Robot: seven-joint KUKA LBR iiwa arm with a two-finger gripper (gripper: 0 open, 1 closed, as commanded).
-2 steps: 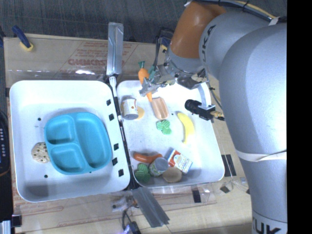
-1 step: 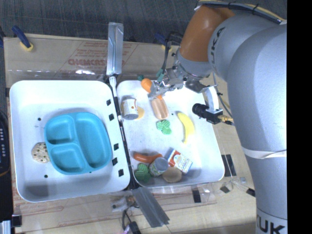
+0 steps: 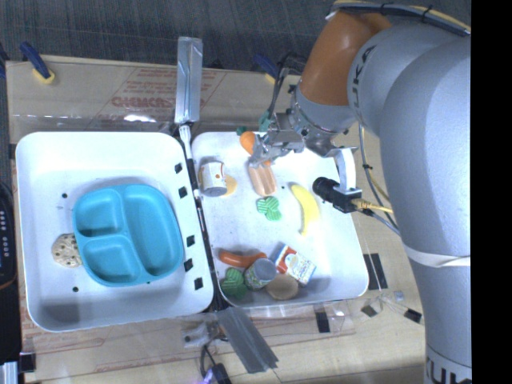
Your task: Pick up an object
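A brown bench (image 3: 96,86) on dark carpet carries two shallow white bins: the left bin (image 3: 48,294) holds a blue divided tray (image 3: 128,234) with a cookie (image 3: 66,250) just beside it, and the right bin (image 3: 348,246) holds a banana (image 3: 305,206), a green piece (image 3: 270,208), a small can (image 3: 212,176), a sausage (image 3: 240,258) and a cluster of packets at its near edge. The gripper (image 3: 262,157) is low in the right bin's far part, right over a pinkish-orange cylinder (image 3: 262,179) and next to a small orange ball (image 3: 249,142); whether it grips either, or how wide it stands, I cannot tell.

Single fixed camera above bench (image 3: 104,94), slanted downward, moderately near; arm (image 3: 416,134) apparently enters from right.
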